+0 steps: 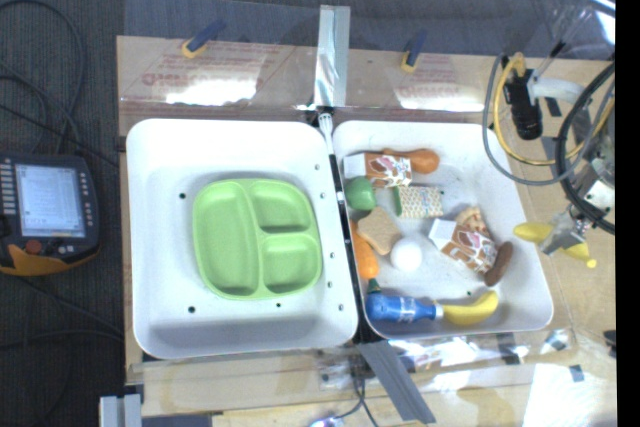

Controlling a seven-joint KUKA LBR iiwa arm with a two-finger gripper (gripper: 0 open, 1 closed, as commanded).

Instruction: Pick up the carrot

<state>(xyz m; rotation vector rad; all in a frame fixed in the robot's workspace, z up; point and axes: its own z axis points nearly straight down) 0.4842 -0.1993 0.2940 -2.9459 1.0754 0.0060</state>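
Currently, one gripper (578, 233), at the right-hand margin of the bench, outside the right bin (530, 215); whether it stands wide or narrow cannot be told, the yellow-tipped end being small and blurred.

Carrot (366, 258): orange, well to the gripper's left, across the bin against the dividing wall, just below a green round fruit (360, 196) and touching a slice of bread (379, 232).

Between carrot and gripper: white ball (406, 256), patterned packet (468, 243), green-white box (420, 202).

Lower left of the gripper: banana (472, 310), blue bottle (400, 309).

Far left of the gripper: left bin (160, 215), holding a green divided plate (256, 237).
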